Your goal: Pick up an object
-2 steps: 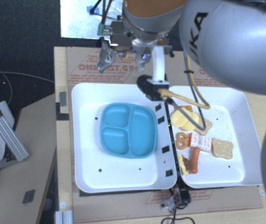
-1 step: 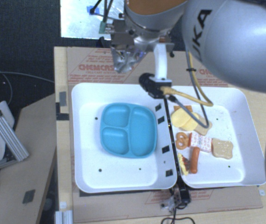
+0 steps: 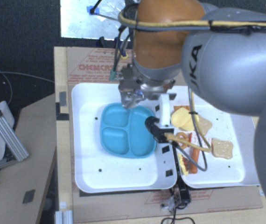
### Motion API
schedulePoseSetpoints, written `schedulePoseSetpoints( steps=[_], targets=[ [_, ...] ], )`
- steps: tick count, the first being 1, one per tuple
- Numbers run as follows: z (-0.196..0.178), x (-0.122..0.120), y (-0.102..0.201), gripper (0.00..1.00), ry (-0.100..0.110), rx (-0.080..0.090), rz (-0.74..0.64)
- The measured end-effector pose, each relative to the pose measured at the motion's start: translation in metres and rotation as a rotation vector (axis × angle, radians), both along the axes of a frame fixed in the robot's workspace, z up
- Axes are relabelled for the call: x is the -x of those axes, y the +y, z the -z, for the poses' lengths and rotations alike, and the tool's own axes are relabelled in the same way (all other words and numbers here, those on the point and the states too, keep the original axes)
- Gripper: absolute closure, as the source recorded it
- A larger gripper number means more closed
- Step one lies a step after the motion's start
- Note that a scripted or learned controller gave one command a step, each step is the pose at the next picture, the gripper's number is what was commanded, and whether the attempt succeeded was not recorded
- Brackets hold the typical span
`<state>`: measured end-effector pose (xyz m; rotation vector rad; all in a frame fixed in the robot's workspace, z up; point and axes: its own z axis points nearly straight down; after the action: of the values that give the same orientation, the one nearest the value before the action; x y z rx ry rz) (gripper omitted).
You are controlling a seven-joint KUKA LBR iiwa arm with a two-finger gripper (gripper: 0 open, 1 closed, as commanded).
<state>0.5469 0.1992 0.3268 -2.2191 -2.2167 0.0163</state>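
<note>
Two white bins sit side by side on the tabletop. The left bin holds one blue divided plate, lying flat at frame centre, with bare floor open along its left and lower sides. The right bin holds several food-like pieces, among them one toast slice and one yellow piece. The gripper hangs over the plate's upper rim; whether its jaws are spread cannot be told.
</note>
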Motion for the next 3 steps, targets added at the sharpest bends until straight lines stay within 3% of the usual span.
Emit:
schedulePoseSetpoints(
  steps=[1, 2, 3],
  targets=[
    [0.032, 0.045, -0.097, 1.00, -0.007, 0.000, 0.006],
    [0.020, 0.043, -0.091, 1.00, -0.014, -0.005, -0.005],
    [-0.106, -0.022, -0.095, 1.00, -0.030, -0.006, -0.005]
  ],
)
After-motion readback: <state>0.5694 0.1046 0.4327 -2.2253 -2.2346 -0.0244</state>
